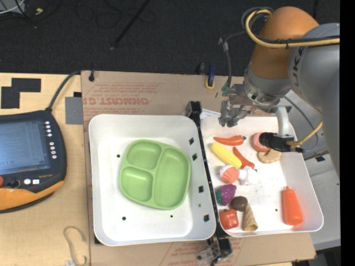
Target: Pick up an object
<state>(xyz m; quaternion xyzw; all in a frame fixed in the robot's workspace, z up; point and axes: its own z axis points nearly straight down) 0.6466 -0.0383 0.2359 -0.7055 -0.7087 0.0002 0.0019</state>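
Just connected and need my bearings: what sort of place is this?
Probably a robotics lab bench: a teach pendant on the left, two white bins on cardboard, and toy food like a plastic corn cob.

even overhead light, bright on the two shallow white plastic bins (105, 148); soft short shadows beneath them, dark background above, slightly soft focus.

Toys (233, 160) crowd the right bin's (310, 201) left half (bottle (291, 205) aside); its middle lies bare.
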